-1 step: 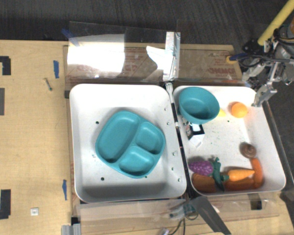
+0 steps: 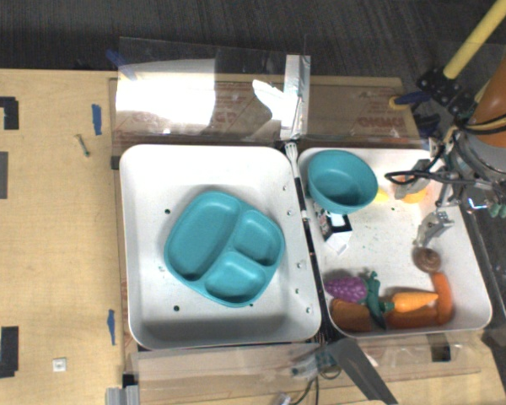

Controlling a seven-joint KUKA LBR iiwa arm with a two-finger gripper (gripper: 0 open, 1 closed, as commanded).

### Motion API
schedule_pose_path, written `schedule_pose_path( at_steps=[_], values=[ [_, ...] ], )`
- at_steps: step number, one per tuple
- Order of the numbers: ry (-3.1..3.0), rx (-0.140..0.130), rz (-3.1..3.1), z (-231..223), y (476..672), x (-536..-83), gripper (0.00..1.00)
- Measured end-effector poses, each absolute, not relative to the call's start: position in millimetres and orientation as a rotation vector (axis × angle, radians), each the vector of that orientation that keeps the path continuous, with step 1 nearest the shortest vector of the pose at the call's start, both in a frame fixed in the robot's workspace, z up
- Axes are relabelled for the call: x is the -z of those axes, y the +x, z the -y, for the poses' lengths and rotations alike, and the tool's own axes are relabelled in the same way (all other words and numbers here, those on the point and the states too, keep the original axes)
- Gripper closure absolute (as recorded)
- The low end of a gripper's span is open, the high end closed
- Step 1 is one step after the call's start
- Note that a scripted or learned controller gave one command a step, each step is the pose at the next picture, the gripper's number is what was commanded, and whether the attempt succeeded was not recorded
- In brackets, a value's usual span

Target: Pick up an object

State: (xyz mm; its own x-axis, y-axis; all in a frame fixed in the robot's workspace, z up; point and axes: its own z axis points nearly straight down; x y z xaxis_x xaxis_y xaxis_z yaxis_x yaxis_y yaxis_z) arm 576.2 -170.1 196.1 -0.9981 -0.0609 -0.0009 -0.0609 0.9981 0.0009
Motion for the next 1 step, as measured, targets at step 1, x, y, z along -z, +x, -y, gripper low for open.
schedule_pose_path(
  at_steps=[1],
  values=[
    [-0.339,-0.001,-3.117,149.8,665.1,-136.4,0.00]
  ],
)
